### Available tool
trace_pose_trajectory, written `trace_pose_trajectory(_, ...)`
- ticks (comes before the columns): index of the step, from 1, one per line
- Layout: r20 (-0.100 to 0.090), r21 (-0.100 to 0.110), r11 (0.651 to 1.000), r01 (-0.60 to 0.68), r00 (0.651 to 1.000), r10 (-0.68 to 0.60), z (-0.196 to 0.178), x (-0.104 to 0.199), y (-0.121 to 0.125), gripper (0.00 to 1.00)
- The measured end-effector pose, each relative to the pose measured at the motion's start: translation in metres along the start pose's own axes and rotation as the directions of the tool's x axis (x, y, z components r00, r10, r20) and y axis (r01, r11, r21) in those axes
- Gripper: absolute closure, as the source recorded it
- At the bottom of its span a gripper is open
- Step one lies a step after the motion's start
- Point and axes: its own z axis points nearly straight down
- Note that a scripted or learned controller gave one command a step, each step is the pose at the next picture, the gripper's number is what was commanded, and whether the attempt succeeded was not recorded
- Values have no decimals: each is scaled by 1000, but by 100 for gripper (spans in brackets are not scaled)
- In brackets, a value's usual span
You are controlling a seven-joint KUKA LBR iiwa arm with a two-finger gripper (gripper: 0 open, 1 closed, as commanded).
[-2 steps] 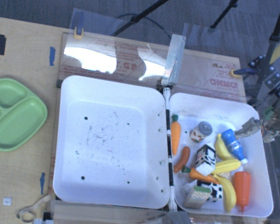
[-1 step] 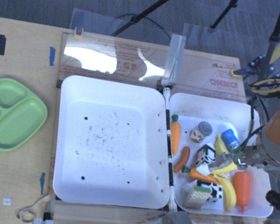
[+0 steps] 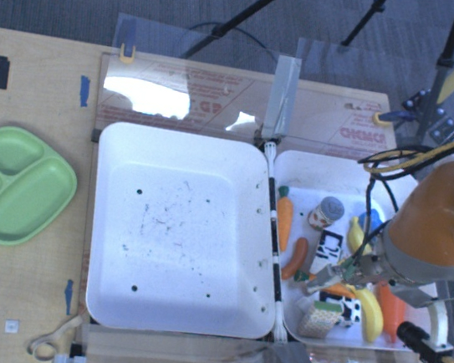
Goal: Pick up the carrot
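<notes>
Camera view puts the pincer [image 3: 340, 276] low in the right bin [image 3: 310, 165], among toys, and whether it is released or clenched I cannot tell. The carrot [image 3: 283, 222] lies to its left, near the wall between the bins. I judge the approach unfinished; next, shift left over the carrot.

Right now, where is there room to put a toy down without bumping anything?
The left bin has bare floor wall to wall. The green plate has bare wood around it. The right bin is crowded: carrot, banana, jar and the arm sit close together.
</notes>
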Motion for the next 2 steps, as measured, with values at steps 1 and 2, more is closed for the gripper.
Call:
trace_pose_trajectory(1, 6, -9, 982, 189, 982, -189, 36, -5, 12, 0)
trace_pose_trajectory(2, 6, -10, 982, 188, 982, -188, 28, -5, 12, 100)
